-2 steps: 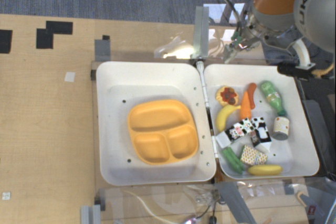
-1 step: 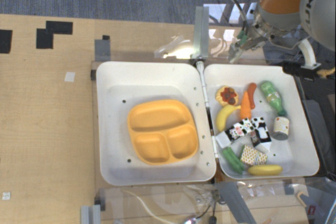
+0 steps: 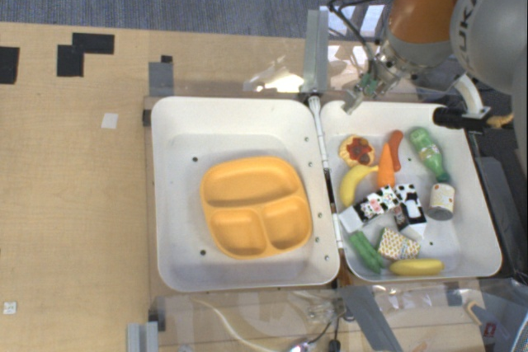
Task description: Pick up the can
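The can (image 3: 441, 200) is small and white with a grey end. It lies on its side near the right wall of the right bin (image 3: 483, 247), just below a green bottle (image 3: 428, 151). My gripper (image 3: 360, 95) hangs over the bin's far left corner, well up and to the left of the can and apart from it. Nothing shows in the gripper.
The right bin also holds a carrot (image 3: 387, 166), a red sausage (image 3: 395, 142), two bananas (image 3: 355, 182) (image 3: 416, 266), a small pizza (image 3: 359, 150), black-and-white boxes (image 3: 381, 203), a patterned block (image 3: 398, 244) and a green vegetable (image 3: 364, 251). A yellow divided tray (image 3: 254, 206) lies in the left bin (image 3: 177, 136).
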